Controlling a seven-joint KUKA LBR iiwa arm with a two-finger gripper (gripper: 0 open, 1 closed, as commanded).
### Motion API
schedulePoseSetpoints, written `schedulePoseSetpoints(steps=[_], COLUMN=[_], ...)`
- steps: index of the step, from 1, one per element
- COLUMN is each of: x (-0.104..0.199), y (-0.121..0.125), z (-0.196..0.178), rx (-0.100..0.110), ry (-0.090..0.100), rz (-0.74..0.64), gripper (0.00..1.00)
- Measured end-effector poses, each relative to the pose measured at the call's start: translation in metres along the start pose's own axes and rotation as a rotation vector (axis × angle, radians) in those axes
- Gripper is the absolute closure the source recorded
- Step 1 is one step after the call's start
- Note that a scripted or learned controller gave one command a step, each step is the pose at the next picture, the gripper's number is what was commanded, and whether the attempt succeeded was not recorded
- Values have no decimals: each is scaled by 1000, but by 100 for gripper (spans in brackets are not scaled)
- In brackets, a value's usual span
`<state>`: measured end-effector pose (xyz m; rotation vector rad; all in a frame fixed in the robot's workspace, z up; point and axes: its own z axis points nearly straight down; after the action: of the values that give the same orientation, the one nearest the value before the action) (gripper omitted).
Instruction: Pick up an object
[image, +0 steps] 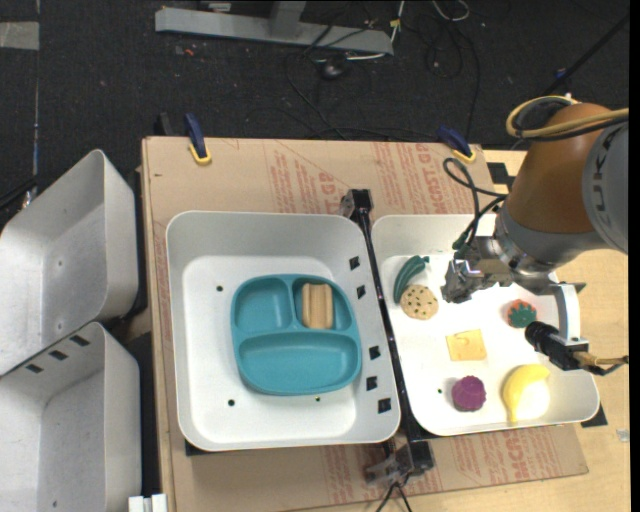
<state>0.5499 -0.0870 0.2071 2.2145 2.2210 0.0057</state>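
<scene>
The gripper hangs low in the right bin near its far left corner, I cannot tell its state, and it could miss the cookie just beside it or bump the green toy.

A tan cardboard-covered table sits on dark speckled carpet. At twelve o'clock, black cables trail beside a grey metal bracket. At nine o'clock stand two spare white bins.
</scene>
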Motion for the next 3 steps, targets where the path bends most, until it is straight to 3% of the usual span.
schedulePoseSetpoints(steps=[1,3], x=[0,106], y=[2,29], z=[-45,-51], rx=[0,4], ry=[0,1], rz=[-1,-3], gripper=[100,100])
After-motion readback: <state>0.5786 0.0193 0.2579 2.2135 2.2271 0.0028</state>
